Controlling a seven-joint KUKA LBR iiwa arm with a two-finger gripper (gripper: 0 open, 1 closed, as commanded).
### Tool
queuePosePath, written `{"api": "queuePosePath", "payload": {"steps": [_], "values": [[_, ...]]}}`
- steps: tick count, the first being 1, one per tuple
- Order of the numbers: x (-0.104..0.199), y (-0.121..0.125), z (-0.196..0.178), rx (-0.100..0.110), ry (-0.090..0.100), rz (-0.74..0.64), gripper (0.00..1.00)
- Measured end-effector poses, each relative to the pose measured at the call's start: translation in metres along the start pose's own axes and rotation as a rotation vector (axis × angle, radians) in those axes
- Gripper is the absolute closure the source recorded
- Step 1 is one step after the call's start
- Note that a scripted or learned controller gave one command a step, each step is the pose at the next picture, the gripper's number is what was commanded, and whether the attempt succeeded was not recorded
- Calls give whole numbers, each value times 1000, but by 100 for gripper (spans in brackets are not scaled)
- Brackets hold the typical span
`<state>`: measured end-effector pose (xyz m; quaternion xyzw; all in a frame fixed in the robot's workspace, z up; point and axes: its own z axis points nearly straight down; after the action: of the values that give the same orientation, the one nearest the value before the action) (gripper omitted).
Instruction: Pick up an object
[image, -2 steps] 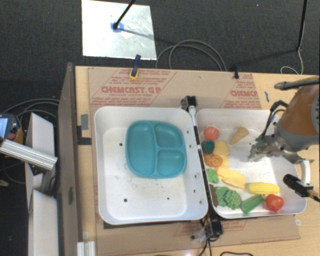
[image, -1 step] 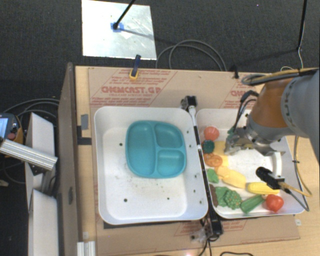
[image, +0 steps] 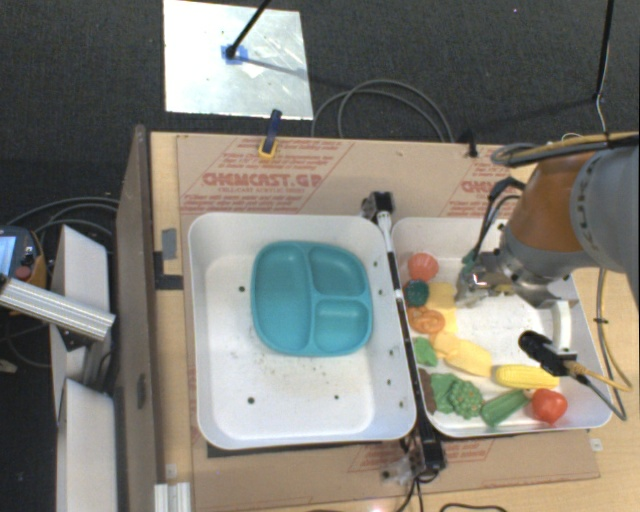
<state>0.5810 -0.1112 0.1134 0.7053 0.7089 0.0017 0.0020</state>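
I have not picked anything up yet, as far as I can see. The toy food sits in the right bin (image: 590, 405), and none of it is off the floor of the bin. There is a round orange ball (image: 423, 266) at the far left, a small dark green ball (image: 416, 293) just near of it, and a flat orange slice (image: 429, 321) after that. Closer to me lie a smooth yellow piece (image: 462, 352), a bumpy green broccoli (image: 462, 396), a yellow corn cob (image: 526, 376), a long green pepper (image: 503, 406) and a shiny red tomato (image: 548, 404). They all look like hard, smooth plastic.

My gripper (image: 478, 282) hangs low over the far part of this bin, just right of the green ball. I cannot tell what the claw is doing, and I see nothing held in it. So I think the whole grab is left to do.

The left bin (image: 230, 400) holds a teal plate (image: 311, 299) with three parts. Both bins are white and sit on brown cardboard (image: 300, 170).
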Motion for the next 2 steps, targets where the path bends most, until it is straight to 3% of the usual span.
{"api": "queuePosePath", "payload": {"steps": [1, 2], "values": [[44, -33, -75, 1, 2, -2, 100], [73, -21, -71, 2, 2, -3, 100]]}}
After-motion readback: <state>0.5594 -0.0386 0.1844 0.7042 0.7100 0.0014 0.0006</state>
